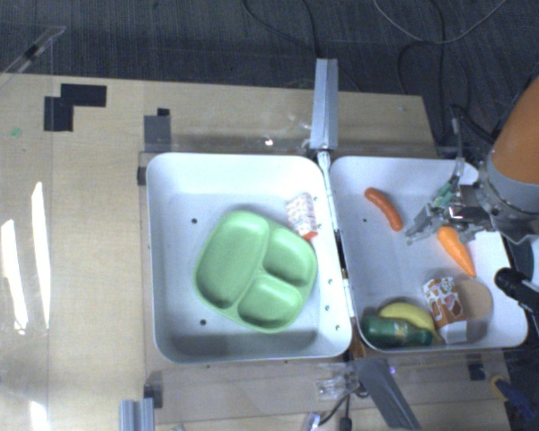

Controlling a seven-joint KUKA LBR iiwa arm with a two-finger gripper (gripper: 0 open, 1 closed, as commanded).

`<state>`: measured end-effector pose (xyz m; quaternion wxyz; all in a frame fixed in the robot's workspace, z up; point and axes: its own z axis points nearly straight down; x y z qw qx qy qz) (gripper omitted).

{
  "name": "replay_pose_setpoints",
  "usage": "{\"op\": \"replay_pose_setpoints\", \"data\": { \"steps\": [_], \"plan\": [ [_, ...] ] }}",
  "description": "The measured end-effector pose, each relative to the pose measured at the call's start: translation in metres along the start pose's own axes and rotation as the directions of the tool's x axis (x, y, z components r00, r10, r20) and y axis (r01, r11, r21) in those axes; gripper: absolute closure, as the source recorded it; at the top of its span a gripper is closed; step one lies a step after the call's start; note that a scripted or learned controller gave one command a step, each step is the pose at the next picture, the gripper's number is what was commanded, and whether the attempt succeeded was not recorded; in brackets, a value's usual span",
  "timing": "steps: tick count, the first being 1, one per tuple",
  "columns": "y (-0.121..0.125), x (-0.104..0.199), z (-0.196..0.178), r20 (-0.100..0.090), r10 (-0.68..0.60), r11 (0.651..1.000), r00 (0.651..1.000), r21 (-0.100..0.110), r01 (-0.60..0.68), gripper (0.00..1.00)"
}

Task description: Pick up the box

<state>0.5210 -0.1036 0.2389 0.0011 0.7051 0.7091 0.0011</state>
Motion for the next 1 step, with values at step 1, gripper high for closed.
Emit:
{"op": "replay_pose_setpoints", "data": {
  "steps": [1],
  "plan": [
    [0.0216,0.0058,0.1494,0.003,-0.192,0.981,0.981,-0.011,0.192,0.0]
  ]
}}
